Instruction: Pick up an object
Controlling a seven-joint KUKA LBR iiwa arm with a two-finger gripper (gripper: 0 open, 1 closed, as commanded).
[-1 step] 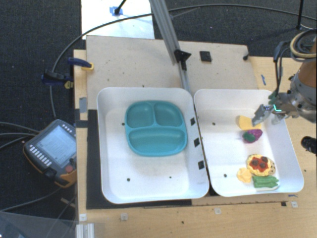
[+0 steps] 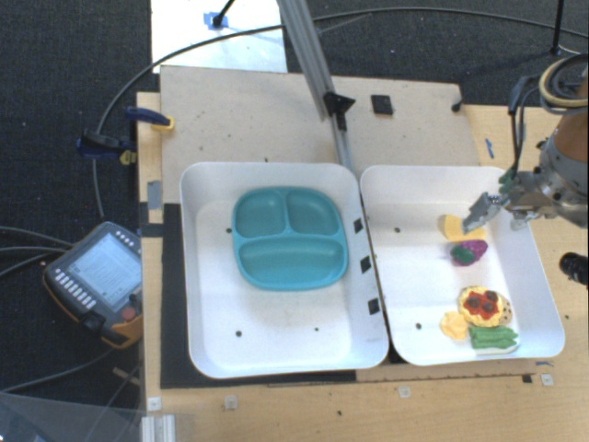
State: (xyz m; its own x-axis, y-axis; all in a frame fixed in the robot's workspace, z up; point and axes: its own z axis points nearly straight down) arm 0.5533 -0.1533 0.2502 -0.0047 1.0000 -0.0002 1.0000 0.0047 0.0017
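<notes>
Right bin [image 2: 529, 274]: pincer [image 2: 479, 215] over yellow piece [image 2: 452, 227]; grip state unreadable.
You'd likely find the piece light, stiff; take it across its short sides.

Wooden bench [image 2: 276, 122], two white bins [image 2: 212, 274] [image 2: 534, 274] side by side

Two shallow white bins side by side on the bench. Left bin [image 2: 212, 274] holds a teal divided plate [image 2: 289, 238], three compartments, lying flat near the bin's far half. Right bin [image 2: 405, 274] holds small toy foods along its right side: a yellow wedge [image 2: 451, 227], a purple piece [image 2: 468, 251] just beside it, then nearer the front a pizza-like round [image 2: 485, 306], a pale yellow bit [image 2: 453, 325], a green piece [image 2: 493, 339]. Gripper [image 2: 479, 214] hangs over the yellow wedge, arm entering from the right. A teach pendant [image 2: 95, 279] lies left of the bench.
</notes>
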